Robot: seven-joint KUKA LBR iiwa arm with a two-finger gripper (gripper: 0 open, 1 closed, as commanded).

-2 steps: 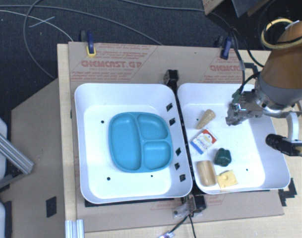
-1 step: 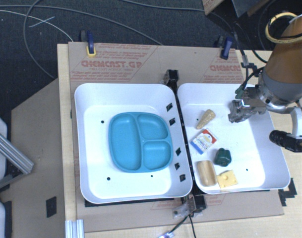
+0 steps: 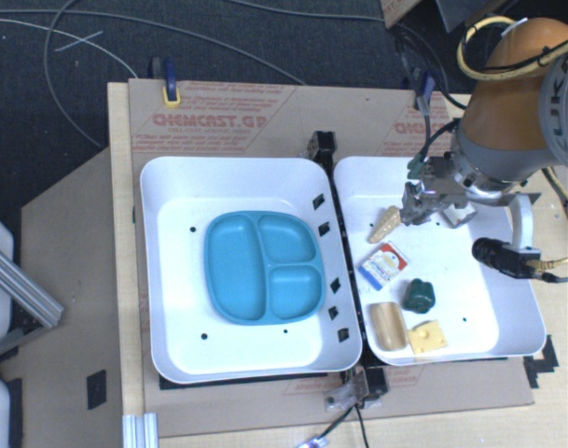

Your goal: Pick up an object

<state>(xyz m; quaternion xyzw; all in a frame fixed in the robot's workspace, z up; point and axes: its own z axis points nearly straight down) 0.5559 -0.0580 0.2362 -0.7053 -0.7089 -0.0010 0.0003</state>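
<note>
In the right bin (image 3: 507, 334) lie several small objects: a tan cone-shaped piece (image 3: 386, 224), a small red, white and blue packet (image 3: 383, 266), a dark green block (image 3: 418, 295), a beige bread-like piece (image 3: 388, 325) and a yellow cheese wedge (image 3: 427, 337). My gripper (image 3: 416, 205) hangs low over the bin's upper middle, just right of the tan cone. Nothing shows between its fingers. The arm's body hides the far right part of the bin.
The left bin (image 3: 172, 203) holds a blue divided plate (image 3: 265, 266). A black divider with clips (image 3: 332, 250) runs between the bins. A black cylindrical part (image 3: 501, 257) of the arm juts over the right bin. Cables lie on the dark floor behind the bench.
</note>
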